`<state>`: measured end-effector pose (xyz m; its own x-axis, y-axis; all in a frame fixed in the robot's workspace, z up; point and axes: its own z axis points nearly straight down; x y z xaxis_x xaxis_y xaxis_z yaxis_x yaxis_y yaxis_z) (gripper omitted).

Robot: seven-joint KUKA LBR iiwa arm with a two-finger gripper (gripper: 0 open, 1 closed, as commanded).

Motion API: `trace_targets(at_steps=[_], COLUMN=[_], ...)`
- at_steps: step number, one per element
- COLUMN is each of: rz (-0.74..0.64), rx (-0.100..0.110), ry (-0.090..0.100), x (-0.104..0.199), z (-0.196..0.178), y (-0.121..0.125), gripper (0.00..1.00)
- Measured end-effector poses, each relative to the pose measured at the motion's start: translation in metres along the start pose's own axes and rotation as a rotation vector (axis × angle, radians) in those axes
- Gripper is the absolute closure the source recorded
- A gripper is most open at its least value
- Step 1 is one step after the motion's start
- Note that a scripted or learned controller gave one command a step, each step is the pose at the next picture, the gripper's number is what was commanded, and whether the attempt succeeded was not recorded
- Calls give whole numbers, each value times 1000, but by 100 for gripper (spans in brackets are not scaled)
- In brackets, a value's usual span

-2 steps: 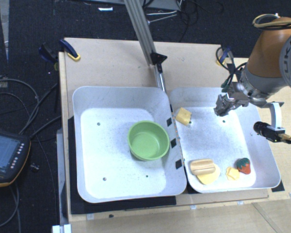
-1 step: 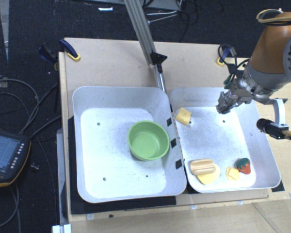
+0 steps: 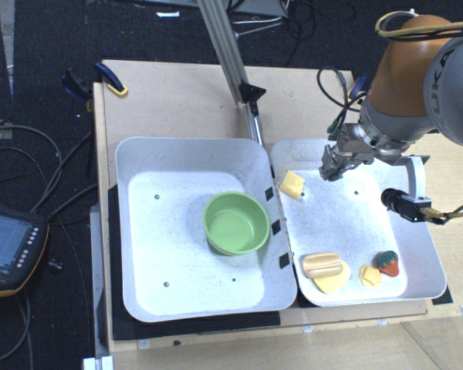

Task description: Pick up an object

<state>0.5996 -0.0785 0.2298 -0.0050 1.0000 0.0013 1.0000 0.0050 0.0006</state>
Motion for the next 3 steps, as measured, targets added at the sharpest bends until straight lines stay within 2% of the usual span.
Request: trace_targets(at_steps=[2,3], rz=[0,0], rx=[1,1], ry=[0,0], x=[114,171], z=[14,10], y=[10,9], gripper=[100,100])
